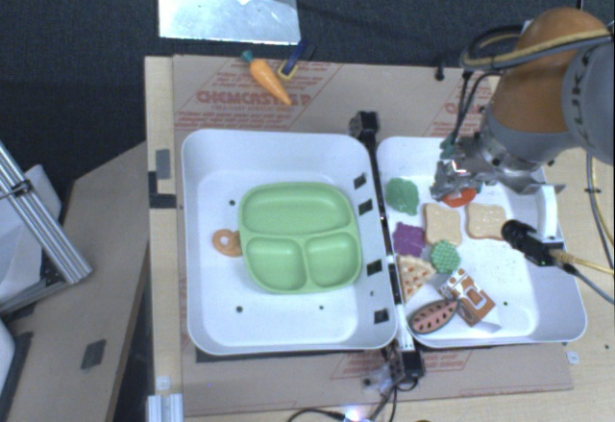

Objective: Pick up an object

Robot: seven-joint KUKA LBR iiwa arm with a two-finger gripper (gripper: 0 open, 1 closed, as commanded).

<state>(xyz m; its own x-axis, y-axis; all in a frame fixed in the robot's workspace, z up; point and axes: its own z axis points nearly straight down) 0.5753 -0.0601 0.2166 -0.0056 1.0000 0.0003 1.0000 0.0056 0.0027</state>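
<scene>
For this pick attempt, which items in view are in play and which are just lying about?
In play:
- gripper, low in the right bin
- red piece just under the gripper
- toast slices and other toy foods in that bin

Lying about:
- green divided plate in the left bin
- pretzel beside the plate
- carrot on the board behind the bins

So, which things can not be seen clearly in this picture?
- End effector, camera view: the wrist covers its fingers.
- Small red object: half hidden under the end effector, kind unclear.
- Grey arm: cut off by the right edge.
</scene>
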